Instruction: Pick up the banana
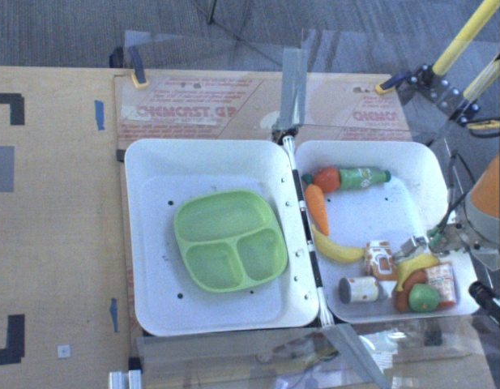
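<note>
The banana (335, 249), yellow and curved, lies in the right bin (428, 162) near its left wall, just below an orange carrot (317, 207). My gripper (418, 245) hangs low over the bin's right side, at the end of the grey arm (479, 217) with the orange band. It sits roughly a hand's width to the right of the banana, right above a second, smaller yellow curved piece (417, 266) and beside a small carton (380, 259). Nothing visibly sits in the gripper.
The right bin also holds a green bottle (361, 177), a white can (360, 289), a green apple (424, 297) and a printed box (441, 281). In the left bin (152, 298) lies a green divided plate (230, 240). Yellow poles (468, 31) stand at the back right.
</note>
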Tool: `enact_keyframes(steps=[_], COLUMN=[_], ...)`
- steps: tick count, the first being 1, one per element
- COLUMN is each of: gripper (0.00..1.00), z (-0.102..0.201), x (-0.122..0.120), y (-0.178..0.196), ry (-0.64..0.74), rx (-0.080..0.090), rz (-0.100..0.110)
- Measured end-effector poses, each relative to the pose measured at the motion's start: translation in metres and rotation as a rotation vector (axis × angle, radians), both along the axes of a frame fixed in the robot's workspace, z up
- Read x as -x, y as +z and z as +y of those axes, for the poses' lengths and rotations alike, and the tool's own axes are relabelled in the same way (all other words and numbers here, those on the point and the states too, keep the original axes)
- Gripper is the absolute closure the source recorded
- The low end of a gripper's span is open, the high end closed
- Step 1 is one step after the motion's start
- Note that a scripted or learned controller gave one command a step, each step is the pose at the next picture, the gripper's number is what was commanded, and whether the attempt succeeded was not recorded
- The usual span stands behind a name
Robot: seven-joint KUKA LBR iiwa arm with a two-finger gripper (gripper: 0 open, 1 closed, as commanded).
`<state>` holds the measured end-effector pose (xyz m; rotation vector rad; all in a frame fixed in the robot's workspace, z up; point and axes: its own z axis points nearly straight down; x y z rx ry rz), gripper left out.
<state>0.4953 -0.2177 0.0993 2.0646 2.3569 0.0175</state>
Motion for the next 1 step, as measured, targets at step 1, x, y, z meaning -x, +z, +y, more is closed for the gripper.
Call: enact_keyframes(steps=[1], gripper=[0.0], z=[0.0023], x=[0.0074], y=[-0.0086], ry=[-0.029], rx=[-0.005], rz=[-0.001])
